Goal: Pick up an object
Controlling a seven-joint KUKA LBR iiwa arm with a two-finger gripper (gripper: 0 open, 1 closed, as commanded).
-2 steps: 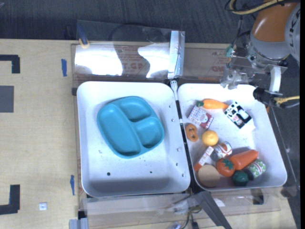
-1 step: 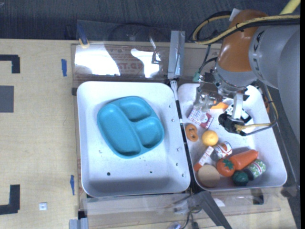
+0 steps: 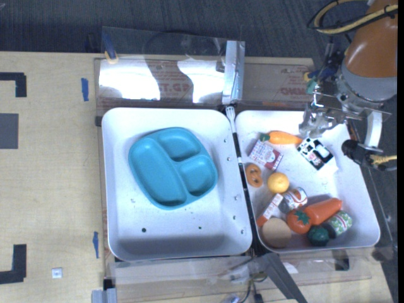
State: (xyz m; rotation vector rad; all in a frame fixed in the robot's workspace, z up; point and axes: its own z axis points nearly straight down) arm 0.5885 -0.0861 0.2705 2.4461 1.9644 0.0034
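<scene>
1. Wooden bench (image 3: 44, 188), two white bins side by side.
2. Left bin (image 3: 120, 226): blue tray (image 3: 172, 166).
3. Right bin (image 3: 363, 201): toy foods, carrot (image 3: 282, 138) far, lemon (image 3: 278, 182) middle.
4. Gripper (image 3: 314, 124) over far-right corner, beside black-white carton (image 3: 315, 153); jaw state unclear.

Bright overhead light; strong glare on clear panel (image 3: 158, 74) behind bins; slightly soft focus.

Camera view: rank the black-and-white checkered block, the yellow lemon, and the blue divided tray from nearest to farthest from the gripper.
Measured from the gripper at the right bin's upper right:
1. Black-and-white checkered block, just below the gripper in the right bin.
2. Yellow lemon, lower and to the left, mid right bin.
3. Blue divided tray, far left, in the left bin.
</scene>
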